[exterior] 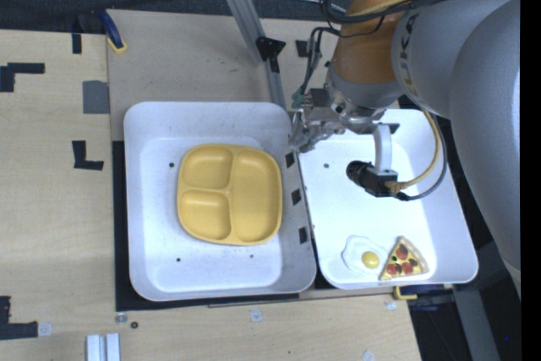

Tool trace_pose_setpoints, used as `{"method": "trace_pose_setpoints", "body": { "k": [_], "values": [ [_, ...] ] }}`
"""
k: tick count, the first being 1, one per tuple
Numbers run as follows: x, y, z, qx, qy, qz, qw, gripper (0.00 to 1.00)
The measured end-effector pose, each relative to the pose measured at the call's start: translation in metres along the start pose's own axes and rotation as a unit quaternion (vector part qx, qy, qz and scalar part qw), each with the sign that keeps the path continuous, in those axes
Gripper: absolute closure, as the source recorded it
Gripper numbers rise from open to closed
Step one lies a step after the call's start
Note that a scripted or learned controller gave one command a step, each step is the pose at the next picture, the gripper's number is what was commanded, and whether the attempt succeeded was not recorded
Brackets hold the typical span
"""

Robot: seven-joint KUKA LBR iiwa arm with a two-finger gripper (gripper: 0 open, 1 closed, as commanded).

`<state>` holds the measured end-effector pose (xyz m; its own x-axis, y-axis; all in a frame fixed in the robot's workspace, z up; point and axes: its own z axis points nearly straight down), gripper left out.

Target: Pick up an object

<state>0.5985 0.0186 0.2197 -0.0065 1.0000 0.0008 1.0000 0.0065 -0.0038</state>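
Observation:
A yellow divided plate lies in the left white bin. In the right white bin, a toy fried egg and a toy pizza slice rest side by side near the front edge. My gripper hangs at the back left corner of the right bin, close to the wall between the two bins, well away from the egg and the pizza slice. The grey arm with its orange band reaches in from the right above it.
A slanted metal pole rises behind the bins. A small black camera unit on a cable hangs over the middle of the right bin. Wooden bench surface surrounds the bins on the left and front.

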Motion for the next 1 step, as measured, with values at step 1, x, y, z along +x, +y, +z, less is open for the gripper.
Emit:
{"method": "trace_pose_setpoints", "body": {
  "k": [1],
  "values": [
    [0.0437, -0.0185, -0.0021, 0.000, 0.000, 0.000, 1.0000, 1.00]
  ]
}}
